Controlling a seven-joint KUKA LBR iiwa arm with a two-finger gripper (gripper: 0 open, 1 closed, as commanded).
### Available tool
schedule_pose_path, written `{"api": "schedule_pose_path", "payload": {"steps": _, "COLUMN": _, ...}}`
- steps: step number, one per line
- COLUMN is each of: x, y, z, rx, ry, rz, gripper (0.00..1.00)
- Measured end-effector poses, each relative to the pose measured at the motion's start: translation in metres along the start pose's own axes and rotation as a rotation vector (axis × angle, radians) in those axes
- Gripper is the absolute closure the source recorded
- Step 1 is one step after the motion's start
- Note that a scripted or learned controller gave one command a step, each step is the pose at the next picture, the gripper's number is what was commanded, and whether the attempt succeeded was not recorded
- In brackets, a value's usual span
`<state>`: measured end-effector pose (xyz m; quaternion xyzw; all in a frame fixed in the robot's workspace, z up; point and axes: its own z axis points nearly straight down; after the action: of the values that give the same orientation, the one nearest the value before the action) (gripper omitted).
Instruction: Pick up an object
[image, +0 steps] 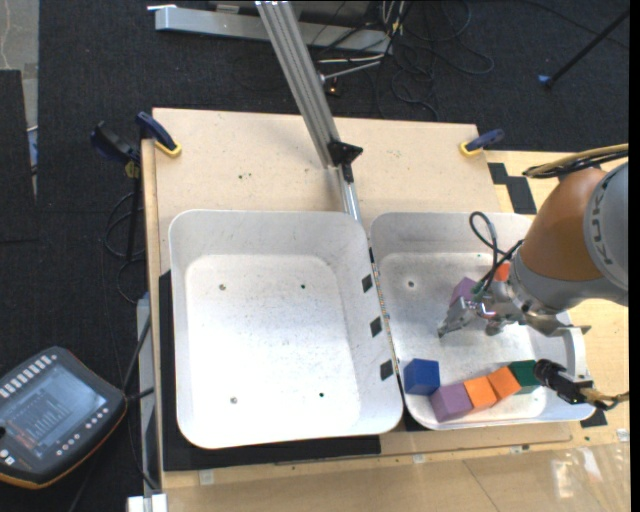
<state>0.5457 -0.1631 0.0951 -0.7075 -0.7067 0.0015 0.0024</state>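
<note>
While the arm is reaching in over the right bin, the nearest things are lying along that bin's front edge: a blue cube, a purple block, an orange block and a green block, packed in a row that is curving toward the front right corner. They are probably sitting there because the bin's sloping wall is gathering loose pieces at its rim — a judgement, not something seen.

Just behind that row, the gripper is hanging low over the bin floor, slanting toward the bin's middle. Its metal fingers are showing as a small fork with the tips a little apart, and nothing is lying between them. A purple piece is sitting right against the gripper's far side, touching or nearly so — whether it is a loose block or part of the tool, I cannot tell.

Farther off, the left bin is lying beside the right one, their rims touching. Beyond both, two clamps are pinning the board's far corners.
</note>
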Motion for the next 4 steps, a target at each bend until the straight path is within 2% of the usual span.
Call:
{"api": "schedule_pose_path", "payload": {"steps": 1, "x": 0.000, "y": 0.002, "z": -0.013, "rx": -0.007, "ry": -0.001, "rz": 0.000, "gripper": 1.00}}
{"api": "schedule_pose_path", "payload": {"steps": 2, "x": 0.009, "y": 0.001, "z": -0.063, "rx": -0.011, "ry": -0.003, "rz": -0.005, "gripper": 1.00}}
{"api": "schedule_pose_path", "payload": {"steps": 4, "x": -0.004, "y": -0.001, "z": -0.186, "rx": -0.013, "ry": -0.004, "rz": -0.005, "gripper": 1.00}}
